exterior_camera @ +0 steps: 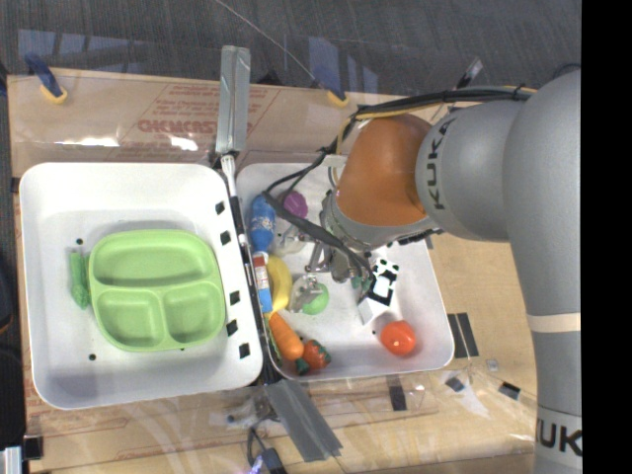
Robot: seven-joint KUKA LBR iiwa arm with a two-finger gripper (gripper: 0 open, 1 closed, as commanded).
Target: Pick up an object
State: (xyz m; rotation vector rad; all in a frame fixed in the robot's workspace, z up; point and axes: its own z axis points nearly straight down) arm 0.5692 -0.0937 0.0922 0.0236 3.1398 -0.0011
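The gripper [314, 286] hangs low in the right bin [434, 309], just above a small green ball [316, 301]. Beside it to the left lie a yellow banana-shaped piece [278, 280] and a blue bottle [262, 220]. A purple ball [294, 205] sits near the bin's far side. Toward the near edge lie a carrot [286, 335], a small red and green piece [314, 355] and an orange-red tomato [398, 338]. A black and white tagged block [380, 282] rests right of the gripper. The orange wrist band [380, 171] hides the bin's far right part.
The left bin [49, 205] holds a light green divided tray [153, 289] and a green strip [77, 277] at its left side. A grey bar [233, 97] rises along the divider between the bins. The big grey arm [543, 215] fills the right side.
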